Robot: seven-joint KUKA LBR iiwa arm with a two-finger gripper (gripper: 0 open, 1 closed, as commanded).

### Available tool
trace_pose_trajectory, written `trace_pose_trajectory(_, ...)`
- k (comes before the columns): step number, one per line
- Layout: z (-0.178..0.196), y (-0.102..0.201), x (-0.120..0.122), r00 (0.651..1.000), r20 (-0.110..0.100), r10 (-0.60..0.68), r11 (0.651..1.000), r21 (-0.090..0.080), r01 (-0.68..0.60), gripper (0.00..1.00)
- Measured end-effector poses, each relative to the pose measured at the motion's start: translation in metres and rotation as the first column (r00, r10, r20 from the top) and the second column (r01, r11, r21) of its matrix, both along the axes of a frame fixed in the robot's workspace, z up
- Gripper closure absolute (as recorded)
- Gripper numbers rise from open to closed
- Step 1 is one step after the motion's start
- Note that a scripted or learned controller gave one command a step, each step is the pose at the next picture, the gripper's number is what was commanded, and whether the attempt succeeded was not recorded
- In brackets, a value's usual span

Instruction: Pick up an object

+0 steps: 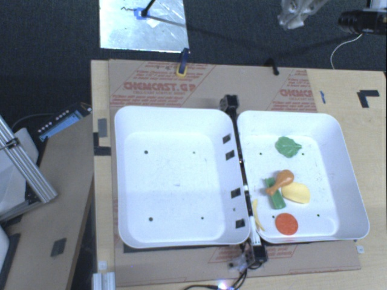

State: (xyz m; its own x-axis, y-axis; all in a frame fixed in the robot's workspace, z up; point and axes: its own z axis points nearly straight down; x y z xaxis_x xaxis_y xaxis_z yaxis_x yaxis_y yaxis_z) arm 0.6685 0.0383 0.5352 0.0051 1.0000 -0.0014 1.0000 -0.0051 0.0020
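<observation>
My tool (297,9) hangs high past the desk's far edge, and I cannot tell its state, so I would bring it down over the green leaf (288,146) lying alone in the right bin (349,162).

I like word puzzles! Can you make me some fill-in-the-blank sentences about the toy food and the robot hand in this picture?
1. All the toy food lies in the ____ bin.
2. The round red piece lies nearest the ____ edge of the picture.
3. The green leafy piece lies ____ from the yellow piece.
4. The gripper hangs above the dark ____, outside both bins.

Missing words: right; bottom; apart; floor
</observation>
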Motion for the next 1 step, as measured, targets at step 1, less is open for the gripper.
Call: trace_pose_trajectory(1, -0.0301, -0.0717, -0.0003, 1.000, -0.002, -0.001, 1.000, -0.001, 0.001, 1.00)
